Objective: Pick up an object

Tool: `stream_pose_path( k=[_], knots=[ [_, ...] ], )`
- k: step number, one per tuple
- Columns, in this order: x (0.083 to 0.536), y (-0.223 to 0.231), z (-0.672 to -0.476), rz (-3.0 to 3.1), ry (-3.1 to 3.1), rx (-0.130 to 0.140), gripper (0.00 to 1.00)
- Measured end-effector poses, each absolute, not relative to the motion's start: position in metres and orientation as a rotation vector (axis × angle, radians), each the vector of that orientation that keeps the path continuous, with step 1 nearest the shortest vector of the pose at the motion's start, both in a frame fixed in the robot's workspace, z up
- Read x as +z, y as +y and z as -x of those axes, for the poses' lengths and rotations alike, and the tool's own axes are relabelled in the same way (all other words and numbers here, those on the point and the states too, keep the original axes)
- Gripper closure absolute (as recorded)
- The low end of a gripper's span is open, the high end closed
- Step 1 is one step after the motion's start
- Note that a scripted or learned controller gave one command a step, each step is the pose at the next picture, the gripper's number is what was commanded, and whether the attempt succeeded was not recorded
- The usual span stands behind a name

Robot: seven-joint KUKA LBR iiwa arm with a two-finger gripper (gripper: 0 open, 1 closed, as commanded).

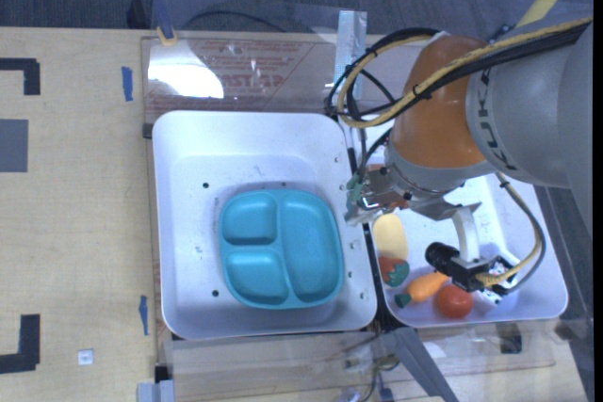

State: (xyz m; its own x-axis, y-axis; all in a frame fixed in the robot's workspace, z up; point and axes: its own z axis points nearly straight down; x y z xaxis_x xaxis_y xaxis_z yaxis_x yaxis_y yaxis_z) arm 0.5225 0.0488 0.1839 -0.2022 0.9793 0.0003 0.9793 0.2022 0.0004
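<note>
While the arm (528,108) is hovering over the right bin (554,289), its gripper (367,196) is sitting just above a yellow fruit (389,236); can't tell its grip.

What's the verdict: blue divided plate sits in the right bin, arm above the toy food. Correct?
No. Camera view shows the blue divided plate in the left bin, not the right. The arm is above the toy food.

I read this as a robotics lab: my cable-hung grey arm (532,108) over a plywood worktop (75,231) marked with blue tape (126,83) and black corner marks (25,75), the left-hand bin (179,202) and right-hand bin (545,282) fixed there.
</note>
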Motion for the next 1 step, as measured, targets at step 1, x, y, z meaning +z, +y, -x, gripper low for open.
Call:
stream_pose_path(
  k=[1],
  knots=[
    [0.1846,-0.0321,-0.5428,1.527,-2.750,0.000,1.00]
  ],
)
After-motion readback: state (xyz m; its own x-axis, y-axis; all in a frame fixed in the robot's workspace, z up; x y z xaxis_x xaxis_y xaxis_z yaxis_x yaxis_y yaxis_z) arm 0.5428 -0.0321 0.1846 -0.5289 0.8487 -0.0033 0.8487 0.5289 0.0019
